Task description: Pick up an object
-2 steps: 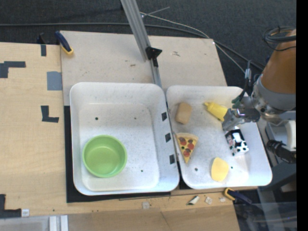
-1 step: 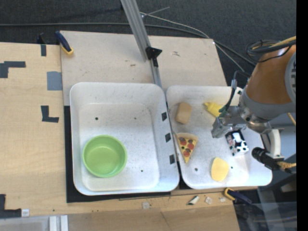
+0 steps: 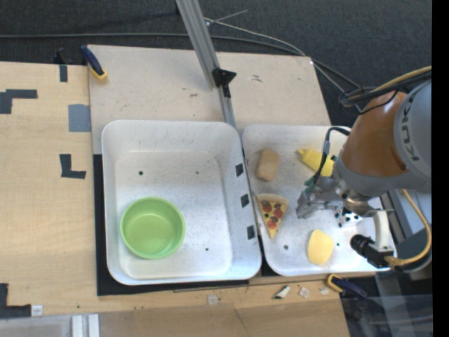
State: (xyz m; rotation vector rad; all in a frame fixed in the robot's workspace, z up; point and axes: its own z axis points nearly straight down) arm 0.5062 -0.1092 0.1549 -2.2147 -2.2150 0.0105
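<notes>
The right bin holds a tan bread-like block, a pizza slice toy, a pale yellow round piece and a yellow object partly hidden by the arm. My gripper hangs low over the middle of the right bin, between the pizza slice and the yellow round piece. Nothing shows between its fingers. A green bowl sits in the front left corner of the left bin.
A metal pole slants over the bench behind the bins. A blue and yellow clamp lies at the back left. Cables run at the far right. The arm's grey and orange body covers the right bin's right side.
</notes>
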